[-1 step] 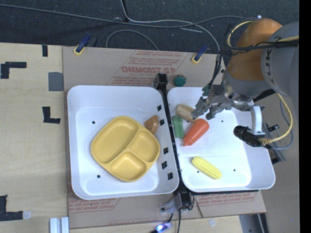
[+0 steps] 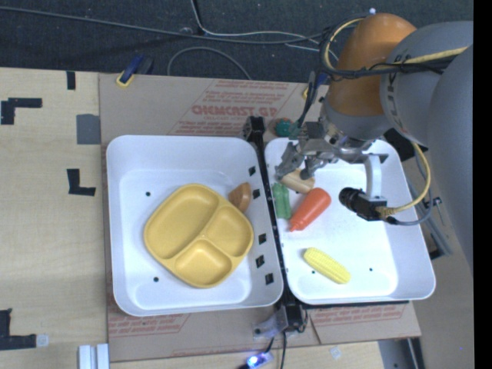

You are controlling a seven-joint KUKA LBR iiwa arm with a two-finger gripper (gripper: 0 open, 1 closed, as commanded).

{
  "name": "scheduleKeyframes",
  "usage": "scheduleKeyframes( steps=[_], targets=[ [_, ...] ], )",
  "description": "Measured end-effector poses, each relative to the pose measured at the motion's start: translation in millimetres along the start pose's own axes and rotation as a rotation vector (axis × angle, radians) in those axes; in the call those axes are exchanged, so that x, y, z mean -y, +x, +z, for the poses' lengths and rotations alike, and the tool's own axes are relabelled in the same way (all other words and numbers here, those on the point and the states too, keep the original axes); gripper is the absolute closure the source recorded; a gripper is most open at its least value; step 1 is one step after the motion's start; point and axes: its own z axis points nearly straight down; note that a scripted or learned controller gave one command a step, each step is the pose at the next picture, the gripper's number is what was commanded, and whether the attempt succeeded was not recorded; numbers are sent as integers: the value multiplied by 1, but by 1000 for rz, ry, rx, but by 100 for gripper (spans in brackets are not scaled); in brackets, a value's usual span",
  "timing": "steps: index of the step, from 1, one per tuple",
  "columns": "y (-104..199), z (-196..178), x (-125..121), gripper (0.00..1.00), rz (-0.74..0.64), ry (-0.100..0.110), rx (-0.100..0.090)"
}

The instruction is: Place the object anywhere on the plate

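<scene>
A grey KUKA arm (image 2: pixel 430 75) with an orange band reaches in from three o'clock over a wooden counter (image 2: pixel 46 206) carrying two white bins on printed cardboard (image 2: pixel 231 102). In the left bin (image 2: pixel 127 160) lies a yellow divided plate (image 2: pixel 198 235), a small brown piece (image 2: pixel 240 197) touching its rim at one o'clock. The right bin (image 2: pixel 400 275) holds an orange carrot (image 2: pixel 309 209), a yellow corn cob (image 2: pixel 327 265) at six o'clock and a green piece (image 2: pixel 281 201) along the left wall. The end effector (image 2: pixel 301 160) hangs over a tan object (image 2: pixel 297 181) at the bin's eleven o'clock corner, just above the carrot; whether it is parted, closed or gripping cannot be told from this angle. To do the step well, the grasp likely needs to seat squarely on the tan object, clear of carrot and wall, then lift high enough to cross the divider toward nine o'clock. The cardboard's red lettering is only partly legible, reading roughly "CHEMCAST".
</scene>
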Motion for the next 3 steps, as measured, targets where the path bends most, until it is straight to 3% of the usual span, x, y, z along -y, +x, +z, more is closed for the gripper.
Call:
scheduleKeyframes(
  steps=[3],
  targets=[
    [172, 4, -28, 100, -2, 0, 1]
  ],
)
